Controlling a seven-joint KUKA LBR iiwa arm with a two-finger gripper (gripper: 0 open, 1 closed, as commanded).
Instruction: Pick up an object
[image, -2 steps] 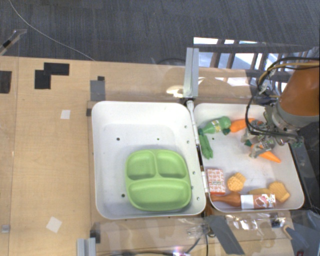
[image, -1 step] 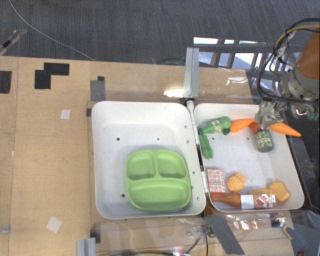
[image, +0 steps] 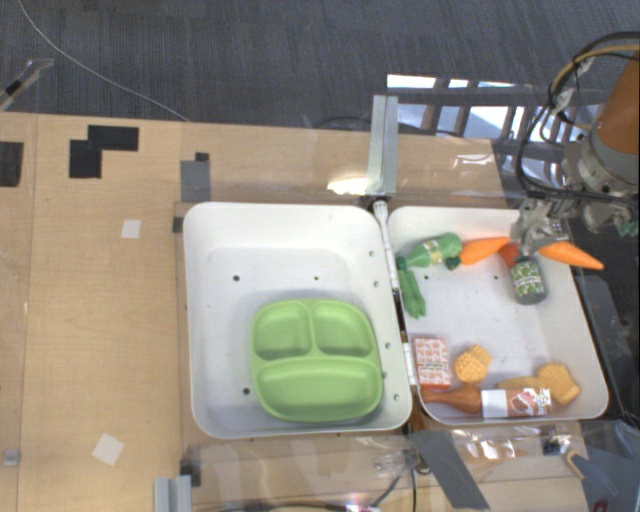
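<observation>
Tool (image: 538, 236) over the right bin's (image: 590, 330) far right corner, just above a small dark can (image: 528, 281) (upright). Finger spread: cannot tell. Orange carrot (image: 573, 255) just right of the can

Glossy plastic tray (image: 317, 360) (wooden bench (image: 90, 330))

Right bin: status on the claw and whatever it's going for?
Claw low at the right white bin's far corner, among an orange toy carrot, a second carrot and a small dark green can. No object visibly held. Neighbours crowd the can.
</observation>
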